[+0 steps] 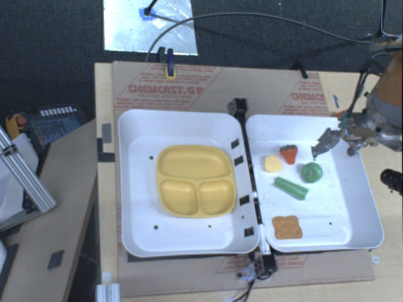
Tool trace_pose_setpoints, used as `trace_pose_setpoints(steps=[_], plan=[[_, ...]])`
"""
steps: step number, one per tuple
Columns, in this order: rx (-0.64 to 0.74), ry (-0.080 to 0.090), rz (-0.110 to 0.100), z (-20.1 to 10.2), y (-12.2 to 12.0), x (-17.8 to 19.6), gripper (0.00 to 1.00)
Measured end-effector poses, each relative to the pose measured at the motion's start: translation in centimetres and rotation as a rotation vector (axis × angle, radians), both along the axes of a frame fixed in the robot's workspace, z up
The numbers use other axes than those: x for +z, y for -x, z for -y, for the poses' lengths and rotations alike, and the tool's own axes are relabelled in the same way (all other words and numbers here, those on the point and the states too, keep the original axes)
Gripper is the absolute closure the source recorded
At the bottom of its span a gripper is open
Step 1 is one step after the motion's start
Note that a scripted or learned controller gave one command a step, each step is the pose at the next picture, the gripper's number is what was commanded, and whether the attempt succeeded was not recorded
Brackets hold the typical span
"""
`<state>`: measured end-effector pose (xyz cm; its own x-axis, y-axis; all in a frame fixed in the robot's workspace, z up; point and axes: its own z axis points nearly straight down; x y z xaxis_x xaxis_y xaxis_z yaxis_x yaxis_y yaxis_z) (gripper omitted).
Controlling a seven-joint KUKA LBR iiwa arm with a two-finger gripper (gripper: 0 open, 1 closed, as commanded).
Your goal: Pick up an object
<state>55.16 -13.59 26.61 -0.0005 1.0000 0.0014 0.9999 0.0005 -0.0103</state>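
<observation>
The right bin [352, 187] holds several toy foods: a red strawberry [289, 153], a small yellow piece [272, 164], a green ball [311, 172], a green stick [290, 188] and a brown toast slice [287, 228]. My gripper [323, 143] hangs over the bin's upper right part, just above and to the right of the green ball and right of the strawberry. Its dark fingers point down and left, and nothing sits between them.
The left bin [135, 168] carries a yellow divided tray [196, 180]. A black clamp strip [247, 175] runs between the two bins. Cables cross the dark floor behind the bench, and the arm's body [384, 106] stands at the right edge.
</observation>
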Motion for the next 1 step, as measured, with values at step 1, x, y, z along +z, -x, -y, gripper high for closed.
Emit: trace_pose_setpoints(steps=[1], plan=[[0.003,0.002,0.012,-0.04,-0.2,0.64,0.0]])
